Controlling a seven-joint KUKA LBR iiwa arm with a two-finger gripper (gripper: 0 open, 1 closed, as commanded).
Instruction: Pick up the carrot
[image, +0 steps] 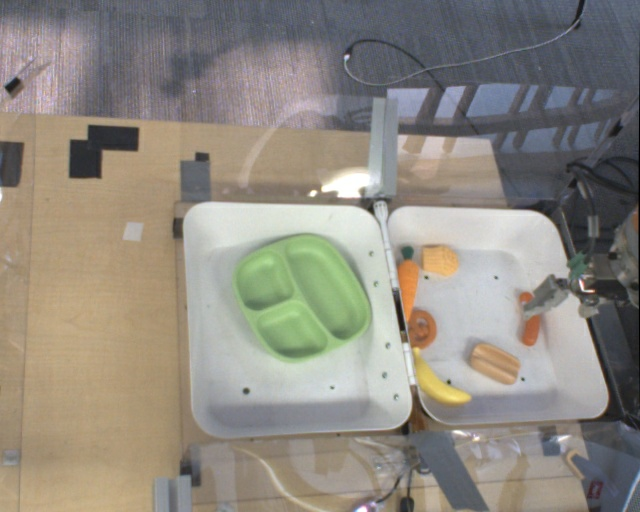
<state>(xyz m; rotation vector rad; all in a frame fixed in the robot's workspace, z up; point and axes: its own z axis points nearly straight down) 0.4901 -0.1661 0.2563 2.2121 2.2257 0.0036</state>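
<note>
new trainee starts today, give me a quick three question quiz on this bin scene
1. True or false: the carrot lies in the right bin, against its left wall.
2. Which thing lies nearest the gripper? A) banana B) small red-orange piece C) green divided plate
3. Fill in: the green divided plate sits in the ____ bin.

Key: 1 true; 2 B; 3 left
</note>
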